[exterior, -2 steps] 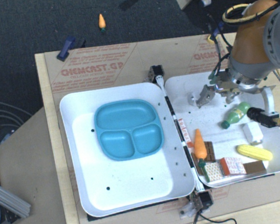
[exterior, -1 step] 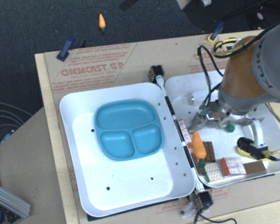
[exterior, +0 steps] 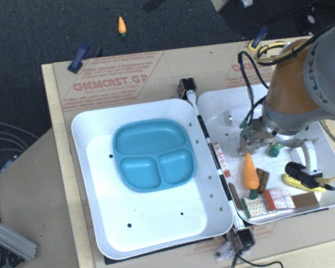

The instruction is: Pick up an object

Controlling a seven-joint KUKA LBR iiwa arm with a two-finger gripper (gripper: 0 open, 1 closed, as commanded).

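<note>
My gripper [exterior: 250,142] hangs low over the middle of the right bin [exterior: 213,108], at the end of the grey arm with its orange band [exterior: 289,85]. Just below the gripper lies an orange carrot [exterior: 249,171], pointing up towards it, with a small gap between them. A small green piece [exterior: 273,150] sits right beside the gripper on its right. A brown piece [exterior: 263,178] leans against the carrot's lower right. A red-and-white patterned packet [exterior: 271,201] and a brown block [exterior: 305,200] lie along the bin's front edge.
The left bin [exterior: 95,171] holds a blue divided plate [exterior: 153,153]. A small grey item [exterior: 228,117] lies at the back of the right bin. Outside the bench, an orange cone [exterior: 121,25] and a blue clip [exterior: 78,58] lie on the dark floor.
</note>
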